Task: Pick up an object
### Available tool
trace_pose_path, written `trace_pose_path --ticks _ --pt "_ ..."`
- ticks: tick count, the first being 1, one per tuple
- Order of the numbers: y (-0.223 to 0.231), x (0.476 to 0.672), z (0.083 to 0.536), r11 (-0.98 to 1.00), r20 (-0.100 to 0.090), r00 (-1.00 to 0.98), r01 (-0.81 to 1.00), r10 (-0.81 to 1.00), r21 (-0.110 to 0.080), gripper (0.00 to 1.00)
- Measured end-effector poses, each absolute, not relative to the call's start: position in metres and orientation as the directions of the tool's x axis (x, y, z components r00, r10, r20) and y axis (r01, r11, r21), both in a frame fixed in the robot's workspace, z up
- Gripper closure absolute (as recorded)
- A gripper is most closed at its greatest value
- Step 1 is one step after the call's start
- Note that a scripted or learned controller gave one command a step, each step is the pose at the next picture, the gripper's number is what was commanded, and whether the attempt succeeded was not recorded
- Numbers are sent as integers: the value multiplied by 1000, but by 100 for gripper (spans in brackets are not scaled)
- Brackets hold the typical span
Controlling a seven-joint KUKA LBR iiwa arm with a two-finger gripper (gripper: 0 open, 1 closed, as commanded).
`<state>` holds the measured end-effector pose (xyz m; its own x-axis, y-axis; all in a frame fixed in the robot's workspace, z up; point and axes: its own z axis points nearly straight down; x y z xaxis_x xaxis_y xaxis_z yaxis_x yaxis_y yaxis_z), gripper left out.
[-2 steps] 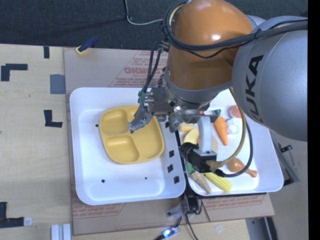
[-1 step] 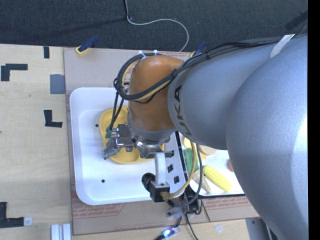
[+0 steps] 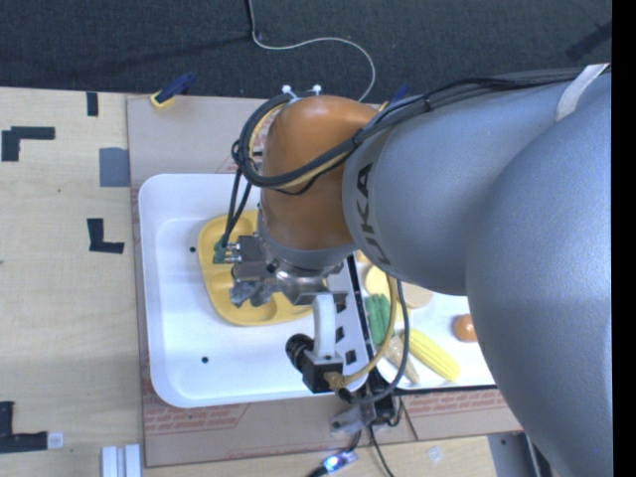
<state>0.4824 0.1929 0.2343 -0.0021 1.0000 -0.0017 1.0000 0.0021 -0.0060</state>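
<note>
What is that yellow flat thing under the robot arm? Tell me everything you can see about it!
The flat yellow dish-like thing lies in the left shallow white bin, toward its middle. It looks like smooth, shiny plastic, with a raised, rounded rim running around a flatter inside. It rests flat on the bin floor. The grey arm with its orange band hangs right over it and hides its right part, so its whole shape cannot be told. Whether the arm touches it is unclear.

Lighting as I viewed it: even, overhead, moderately bright. Soft glare lay on the orange band (image 3: 303, 142). Arm (image 3: 517, 227) nearest camera looked blurred.
</note>
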Motion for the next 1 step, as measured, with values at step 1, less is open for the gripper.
trace_pose_path --ticks 1 --pt "226 527 365 5 6 -6 1000 1000 14 100"
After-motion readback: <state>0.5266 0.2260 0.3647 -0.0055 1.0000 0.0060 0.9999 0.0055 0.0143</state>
